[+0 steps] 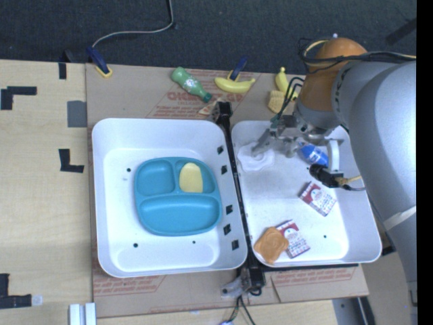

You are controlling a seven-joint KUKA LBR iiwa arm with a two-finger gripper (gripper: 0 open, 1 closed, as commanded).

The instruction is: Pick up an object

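1. Tabletop (40, 208): pale wood grain, covering the left and lower part of the view; black angular marks sit on its left portion.
2. Cardboard sheet (135, 90): brown, with red print, laid flat on the tabletop.
3. Floor (223, 12): dark grey carpet, across the top of the view beyond the tabletop's far edge.
4. Cable (145, 31): thin and pale, curving over the carpet down toward the tabletop's far edge.
5. Light: even and diffuse, with soft shadows.

A robot test lab: two white bins (101, 202) clamped on a cardboard-covered bench (40, 181), toy food scattered about, cables (145, 29) trailing across dark carpet at the far side.
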